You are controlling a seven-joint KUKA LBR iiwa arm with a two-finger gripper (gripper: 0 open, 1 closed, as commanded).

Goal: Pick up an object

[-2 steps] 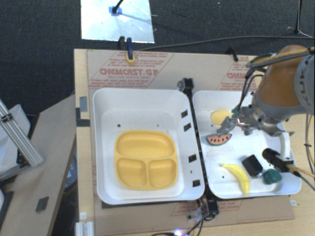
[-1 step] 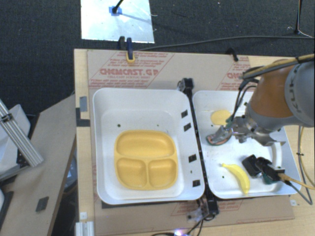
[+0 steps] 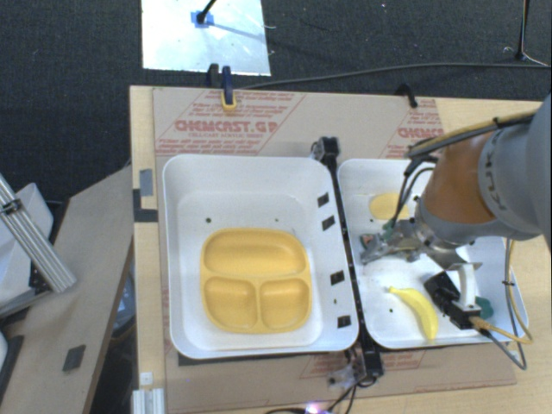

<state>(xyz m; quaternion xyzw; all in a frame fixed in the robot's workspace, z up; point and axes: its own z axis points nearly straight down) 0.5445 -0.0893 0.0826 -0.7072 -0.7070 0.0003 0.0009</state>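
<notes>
Over the right bin (image 3: 373, 328) (beside a banana (image 3: 416, 309)), the end effector (image 3: 376, 247), perhaps shut, hard to tell.

Bench with two bins

A tan wooden bench (image 3: 151, 128), covered by a brown printed sheet (image 3: 285, 119), carries two shallow white plastic bins touching side by side: the left bin (image 3: 185, 231) and the right bin (image 3: 358, 179); a blue and yellow clamp (image 3: 227, 87) grips the bench's far edge

Banana (image 3: 417, 310) is sitting just below the gripper (image 3: 377, 247), crowding that side. Bin floor (image 3: 366, 192) above it is staying open.
</notes>
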